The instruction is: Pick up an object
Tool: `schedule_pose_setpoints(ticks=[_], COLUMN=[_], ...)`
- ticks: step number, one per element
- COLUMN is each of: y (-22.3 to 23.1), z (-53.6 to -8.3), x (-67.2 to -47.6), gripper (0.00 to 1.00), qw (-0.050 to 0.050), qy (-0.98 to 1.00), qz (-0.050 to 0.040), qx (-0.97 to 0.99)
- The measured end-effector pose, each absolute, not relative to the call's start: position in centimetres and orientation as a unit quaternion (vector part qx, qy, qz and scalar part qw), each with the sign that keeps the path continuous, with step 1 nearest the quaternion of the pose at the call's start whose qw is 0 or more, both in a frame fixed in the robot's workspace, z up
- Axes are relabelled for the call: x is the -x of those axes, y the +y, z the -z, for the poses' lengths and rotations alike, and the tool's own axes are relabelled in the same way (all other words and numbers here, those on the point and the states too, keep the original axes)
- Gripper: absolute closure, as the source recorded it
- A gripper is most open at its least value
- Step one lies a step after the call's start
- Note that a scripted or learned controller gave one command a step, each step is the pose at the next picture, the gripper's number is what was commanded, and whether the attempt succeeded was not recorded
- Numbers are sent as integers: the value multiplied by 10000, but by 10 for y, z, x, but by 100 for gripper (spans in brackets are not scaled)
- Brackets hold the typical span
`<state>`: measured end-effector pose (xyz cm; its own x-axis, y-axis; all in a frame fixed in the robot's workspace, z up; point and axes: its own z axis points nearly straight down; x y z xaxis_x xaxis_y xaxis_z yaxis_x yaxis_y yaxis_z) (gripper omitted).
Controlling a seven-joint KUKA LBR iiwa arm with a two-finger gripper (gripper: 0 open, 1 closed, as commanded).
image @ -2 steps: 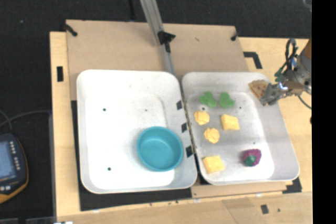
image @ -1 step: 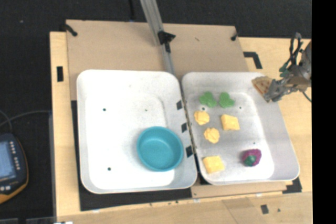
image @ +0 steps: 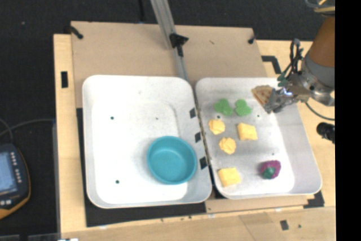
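Currently: gripper [image: 274, 100] over the right bin's [image: 302, 144] far corner, fingers closed on a tan piece [image: 261, 93], apparently lifted; pick seemingly under way, unconfirmed. Below lie green pieces [image: 232, 108], yellow blocks [image: 233, 145] and a purple item [image: 270, 169]. Left bin [image: 113, 104]: teal bowl [image: 171, 159].

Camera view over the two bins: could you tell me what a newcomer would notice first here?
The teal bowl stands out, alone in the left bin near its front right corner. Next come the bright pieces scattered in the right bin: two green pieces, several yellow pieces and a purple and green piece near the front. The gripper reaches in at that bin's far right edge, beside a tan piece.
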<state>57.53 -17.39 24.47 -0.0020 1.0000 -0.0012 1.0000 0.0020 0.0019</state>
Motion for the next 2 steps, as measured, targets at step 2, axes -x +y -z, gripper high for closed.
schedule_pose_setpoints(ticks=[2], y=[-77], z=[-240], x=[-560], gripper=[100], qw=[7], qy=[7079], qz=[-4], qx=[-7063])
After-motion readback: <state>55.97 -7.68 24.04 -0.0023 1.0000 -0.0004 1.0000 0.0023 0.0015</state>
